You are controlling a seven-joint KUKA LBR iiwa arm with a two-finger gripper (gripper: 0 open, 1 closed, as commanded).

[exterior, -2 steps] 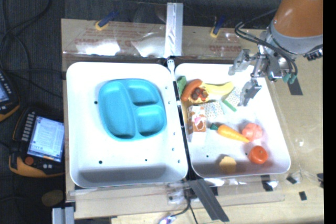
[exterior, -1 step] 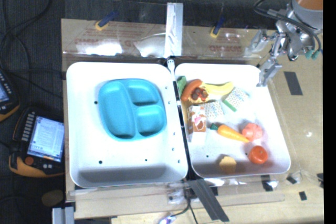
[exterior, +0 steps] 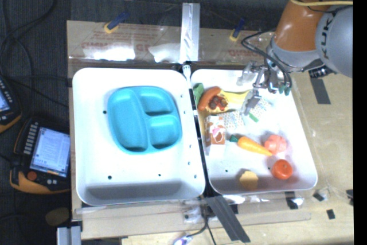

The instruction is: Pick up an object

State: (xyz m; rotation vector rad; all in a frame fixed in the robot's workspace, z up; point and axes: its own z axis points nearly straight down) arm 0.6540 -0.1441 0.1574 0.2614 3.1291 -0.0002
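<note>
While metal fingers [exterior: 252, 105] hang over a mesh packet [exterior: 256, 109], their spread stays unclear.

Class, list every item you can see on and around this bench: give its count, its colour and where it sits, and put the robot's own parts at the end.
white bins: 2, white, side by side on the bench
divided tray: 1, light blue, in the left bin
toy carrot: 1, orange with green tip, middle of the right bin
toy tomato: 1, red-orange, near right corner of the right bin
pink toy: 1, pink, just above the tomato
hot dog toy: 1, orange-brown, far left of the right bin
small tan toy: 1, yellow-tan, near edge of the right bin
clamps: 2, blue and yellow, along the far edge of the bench
handheld pendant: 1, orange and black with lit screen, left of the bench
arm: 1, grey with orange band, reaching in from the right
gripper: 1, metallic, over the right bin's far side
</note>
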